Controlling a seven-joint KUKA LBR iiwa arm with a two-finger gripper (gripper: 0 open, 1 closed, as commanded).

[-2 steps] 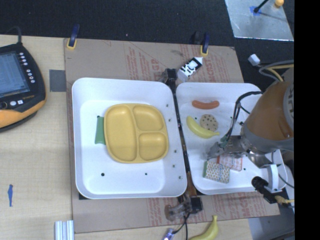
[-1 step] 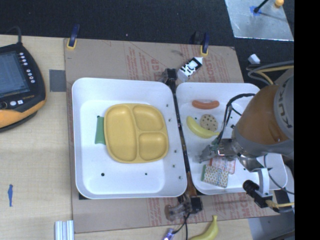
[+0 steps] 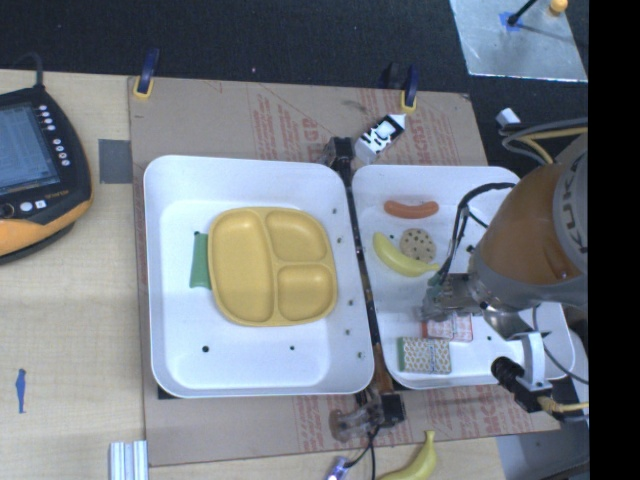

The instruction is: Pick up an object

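Red-and-white packet [image 3: 447, 328] lies flat beneath the pincer [image 3: 441, 303], right bin [image 3: 480, 180].

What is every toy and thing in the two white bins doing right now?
Yellow divided plastic plate: flat, right way up, left bin.
Green flat piece: partly tucked under the plate.
Orange toy hot dog: lying flat, right bin.
Yellow toy banana: lying flat, beside the cookie.
Brown speckled cookie: lying flat.
Green patterned packet: lying flat.

Grey arm [image 3: 520, 283], orange band, black cables
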